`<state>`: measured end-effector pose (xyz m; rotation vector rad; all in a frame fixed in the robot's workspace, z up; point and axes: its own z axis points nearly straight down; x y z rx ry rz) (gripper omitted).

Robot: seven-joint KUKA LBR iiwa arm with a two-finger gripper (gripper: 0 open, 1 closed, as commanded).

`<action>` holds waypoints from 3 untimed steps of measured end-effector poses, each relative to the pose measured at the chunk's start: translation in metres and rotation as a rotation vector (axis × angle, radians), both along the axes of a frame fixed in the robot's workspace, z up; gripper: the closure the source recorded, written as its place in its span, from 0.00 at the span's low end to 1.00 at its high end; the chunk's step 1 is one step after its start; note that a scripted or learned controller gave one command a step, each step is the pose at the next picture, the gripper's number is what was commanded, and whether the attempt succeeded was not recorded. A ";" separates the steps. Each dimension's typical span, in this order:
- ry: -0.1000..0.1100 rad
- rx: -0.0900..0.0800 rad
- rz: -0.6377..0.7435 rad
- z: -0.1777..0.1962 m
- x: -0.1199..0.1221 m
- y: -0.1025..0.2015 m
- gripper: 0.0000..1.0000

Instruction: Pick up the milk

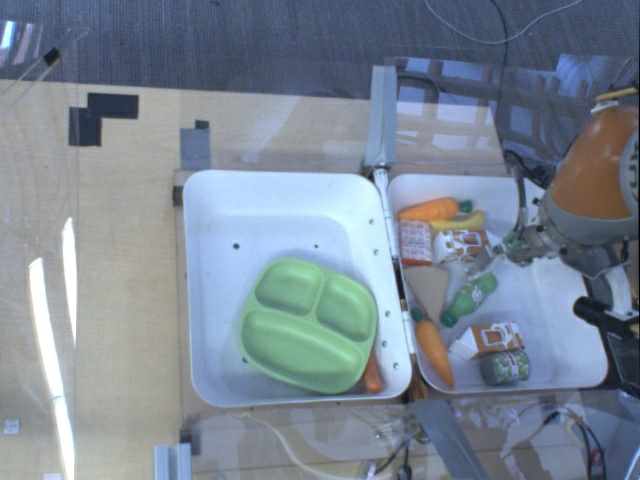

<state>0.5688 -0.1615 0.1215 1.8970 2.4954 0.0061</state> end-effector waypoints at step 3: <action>-0.008 -0.019 0.013 -0.015 0.059 0.044 0.00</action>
